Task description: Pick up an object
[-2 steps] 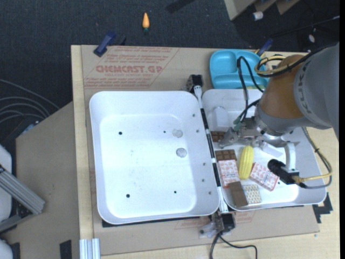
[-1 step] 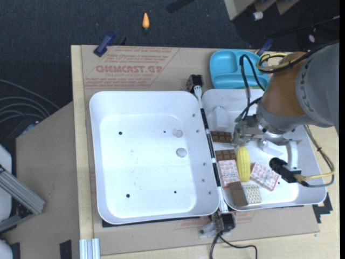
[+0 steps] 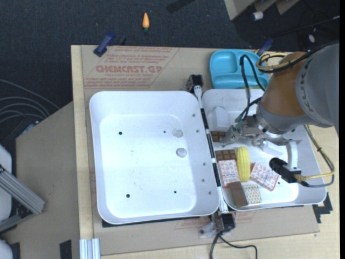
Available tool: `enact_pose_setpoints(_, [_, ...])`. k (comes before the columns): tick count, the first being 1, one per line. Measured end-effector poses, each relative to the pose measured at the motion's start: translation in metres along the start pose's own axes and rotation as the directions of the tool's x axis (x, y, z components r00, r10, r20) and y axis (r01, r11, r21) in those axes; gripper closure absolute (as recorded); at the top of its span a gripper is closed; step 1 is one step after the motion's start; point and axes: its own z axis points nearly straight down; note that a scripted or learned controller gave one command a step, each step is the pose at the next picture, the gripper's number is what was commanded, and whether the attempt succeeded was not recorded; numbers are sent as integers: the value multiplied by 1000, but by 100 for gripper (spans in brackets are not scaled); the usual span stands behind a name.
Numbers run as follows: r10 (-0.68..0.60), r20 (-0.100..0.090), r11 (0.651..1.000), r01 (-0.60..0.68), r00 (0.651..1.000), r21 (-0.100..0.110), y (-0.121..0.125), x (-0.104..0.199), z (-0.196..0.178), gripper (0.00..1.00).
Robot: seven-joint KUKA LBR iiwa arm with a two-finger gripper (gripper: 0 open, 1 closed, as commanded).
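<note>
The right bin (image 3: 311, 197) holds several small items. A yellow corn-shaped piece (image 3: 243, 163) lies near its middle, between two red-and-white patterned packets (image 3: 228, 171) (image 3: 264, 176). A dark brown bar (image 3: 225, 155) and a small brown piece (image 3: 216, 136) lie by the bin's left wall. A brown block (image 3: 239, 195) and a beige packet (image 3: 252, 193) rest at the front. My gripper (image 3: 235, 135) hangs low in this bin, just above and behind the yellow piece, close to the small brown piece. The wrist hides what is under it.
The large left bin (image 3: 102, 144) shows just its white floor with small holes and two round marks. A blue tray (image 3: 233, 69) sits behind the right bin. Cables loop over the arm's wrist (image 3: 280, 99). Cardboard (image 3: 135, 63) lies under both bins.
</note>
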Motion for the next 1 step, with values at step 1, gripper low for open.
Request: enact_pose_setpoints(1, [-1,1,1000,1,1000,0,76,-10,9,0])
